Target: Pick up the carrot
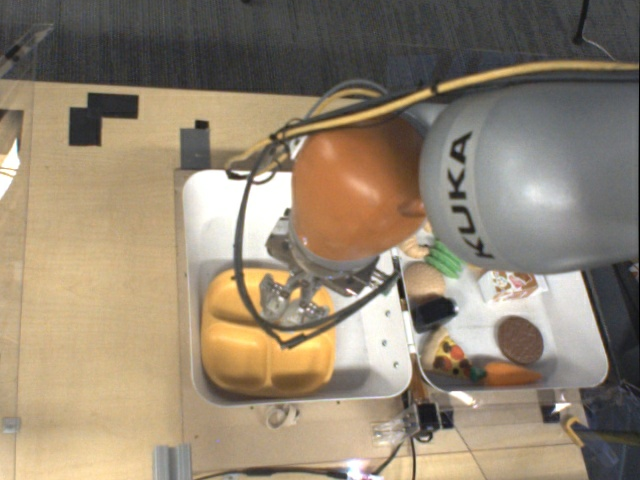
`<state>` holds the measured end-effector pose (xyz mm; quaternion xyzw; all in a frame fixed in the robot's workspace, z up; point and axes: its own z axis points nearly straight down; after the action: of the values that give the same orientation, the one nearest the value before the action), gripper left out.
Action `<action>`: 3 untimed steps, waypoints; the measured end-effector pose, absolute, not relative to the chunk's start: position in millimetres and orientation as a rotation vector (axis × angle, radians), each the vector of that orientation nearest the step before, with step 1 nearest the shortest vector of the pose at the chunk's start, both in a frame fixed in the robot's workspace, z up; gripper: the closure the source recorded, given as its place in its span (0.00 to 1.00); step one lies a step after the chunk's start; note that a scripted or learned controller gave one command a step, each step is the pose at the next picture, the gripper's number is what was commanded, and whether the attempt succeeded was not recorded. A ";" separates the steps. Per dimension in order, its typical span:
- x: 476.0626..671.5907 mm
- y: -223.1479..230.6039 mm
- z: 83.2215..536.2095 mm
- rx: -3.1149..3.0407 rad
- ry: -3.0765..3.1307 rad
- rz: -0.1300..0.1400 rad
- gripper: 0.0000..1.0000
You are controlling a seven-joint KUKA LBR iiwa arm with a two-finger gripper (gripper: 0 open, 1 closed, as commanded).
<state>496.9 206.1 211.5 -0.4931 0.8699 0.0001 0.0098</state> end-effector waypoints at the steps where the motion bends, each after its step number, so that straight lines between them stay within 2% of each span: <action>1: 491.7 220.7 118.1 -1.828 2.527 -0.001 0.00; 2: 494.8 224.3 130.7 -1.821 2.516 -0.001 1.00; 3: 497.4 227.6 142.7 -1.816 2.506 -0.001 1.00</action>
<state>497.4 227.6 142.7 -0.5866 0.8095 -0.0003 0.0236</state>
